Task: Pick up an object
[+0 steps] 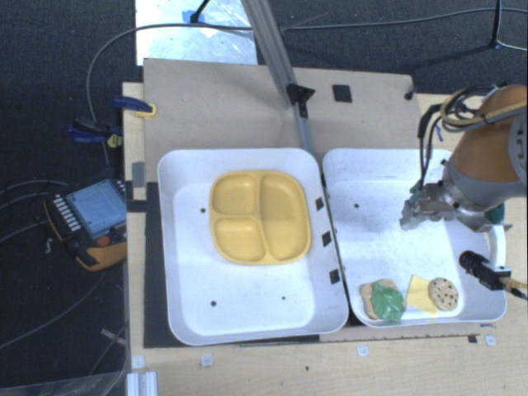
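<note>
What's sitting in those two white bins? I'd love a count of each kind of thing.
Yellow divided plate, in the left bin: 1
Green leafy toy food, in the right bin: 1
Yellow cheese-like wedge, right bin: 1
Cookie with dark chips, right bin: 1
Total: 4 things

No legible text (none anywhere)

One fixed camera looks down at a slant on both bins.
</note>
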